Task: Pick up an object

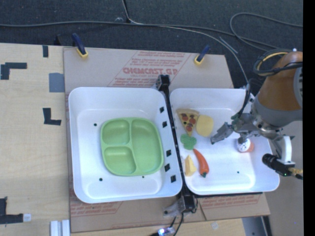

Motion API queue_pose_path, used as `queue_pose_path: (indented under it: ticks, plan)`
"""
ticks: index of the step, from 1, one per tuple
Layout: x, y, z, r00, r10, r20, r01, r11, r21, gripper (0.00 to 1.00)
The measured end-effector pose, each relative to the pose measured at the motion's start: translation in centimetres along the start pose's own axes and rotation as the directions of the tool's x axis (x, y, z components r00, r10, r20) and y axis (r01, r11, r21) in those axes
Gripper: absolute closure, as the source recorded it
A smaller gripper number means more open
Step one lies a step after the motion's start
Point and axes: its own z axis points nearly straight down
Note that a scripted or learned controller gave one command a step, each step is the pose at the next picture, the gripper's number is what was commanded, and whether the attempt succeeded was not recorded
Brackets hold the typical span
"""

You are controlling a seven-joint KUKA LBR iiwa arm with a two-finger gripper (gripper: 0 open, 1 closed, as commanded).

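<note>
1. The gripper [220,134] is seen low over the floor of the right bin [221,178], reached in from the right; whether its jaws are spread or pressed together cannot be told, and nothing is seen between them.
2. The toy food is clustered at the bin's left side: a pizza slice [188,119] touching a yellow piece [204,125], a green broccoli [188,141] below, then an orange carrot [201,162] beside a pale wedge [189,166].
3. A miss is judged likely if the jaws close over bare floor, as the gripper is apart from every piece.
4. Pieces lying so close could be nudged together or grabbed in pairs.
5. The divider wall [172,132] crowds the cluster's left; open floor lies right and below.
6. A small red-and-white object [243,145] rests near the wrist and could be knocked.
7. The left bin [81,146] holds a green tray [132,146].
</note>
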Motion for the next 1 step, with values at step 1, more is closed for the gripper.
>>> queue_pose_path:
  ticks: [1]
  plan:
    - [0.05,0.32,-0.75,1.000,-0.004,0.002,0.004,1.000,-0.013,0.00]
